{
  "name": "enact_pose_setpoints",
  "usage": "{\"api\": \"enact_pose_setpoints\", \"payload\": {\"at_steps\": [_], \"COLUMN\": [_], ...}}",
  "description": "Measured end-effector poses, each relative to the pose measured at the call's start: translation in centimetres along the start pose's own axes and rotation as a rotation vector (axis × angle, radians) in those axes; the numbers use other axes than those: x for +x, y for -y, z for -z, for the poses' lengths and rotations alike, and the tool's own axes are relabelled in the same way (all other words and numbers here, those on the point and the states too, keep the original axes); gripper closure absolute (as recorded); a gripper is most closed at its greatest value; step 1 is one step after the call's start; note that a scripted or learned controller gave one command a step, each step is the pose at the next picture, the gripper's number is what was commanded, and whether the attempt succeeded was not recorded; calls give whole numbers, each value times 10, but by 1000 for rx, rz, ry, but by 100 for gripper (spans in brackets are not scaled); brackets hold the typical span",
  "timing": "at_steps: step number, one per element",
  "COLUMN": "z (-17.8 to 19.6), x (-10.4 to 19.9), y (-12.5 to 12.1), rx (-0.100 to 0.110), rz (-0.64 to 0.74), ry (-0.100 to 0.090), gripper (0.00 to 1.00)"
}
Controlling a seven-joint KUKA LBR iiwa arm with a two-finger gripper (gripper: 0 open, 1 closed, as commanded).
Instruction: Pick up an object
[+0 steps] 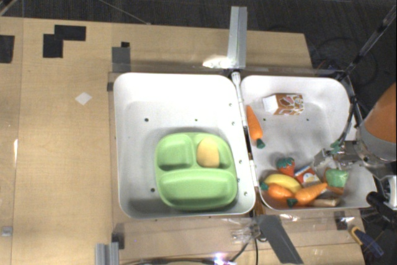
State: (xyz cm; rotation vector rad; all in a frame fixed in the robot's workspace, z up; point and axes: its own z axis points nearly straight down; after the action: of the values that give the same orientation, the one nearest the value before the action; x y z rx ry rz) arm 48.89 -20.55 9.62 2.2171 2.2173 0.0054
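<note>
Wood bench (56, 152), 2 white bins; hand (332, 161) by toy veg pile (298, 186).

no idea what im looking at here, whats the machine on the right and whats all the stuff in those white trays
This is one camera fixed above a workbench, looking down at a slant. The grey and orange shape at the right edge is a robot arm reaching in; its gripper is low over the right bin, and it is too small here to tell whether it holds anything.

The left bin holds a green divided plate with a yellow toy fruit in one compartment. The right bin holds toy food: a carrot by the divider, a small printed packet, and a pile with a banana and more carrots at the near end.
</note>
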Motion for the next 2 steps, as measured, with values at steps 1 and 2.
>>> {"api": "enact_pose_setpoints", "payload": {"at_steps": [1,2], "z": [-4,82], "x": [-1,0], "y": [-2,-47], "rx": [-5,0], "rz": [40,307], "ry": [-1,0], "gripper": [0,0]}}
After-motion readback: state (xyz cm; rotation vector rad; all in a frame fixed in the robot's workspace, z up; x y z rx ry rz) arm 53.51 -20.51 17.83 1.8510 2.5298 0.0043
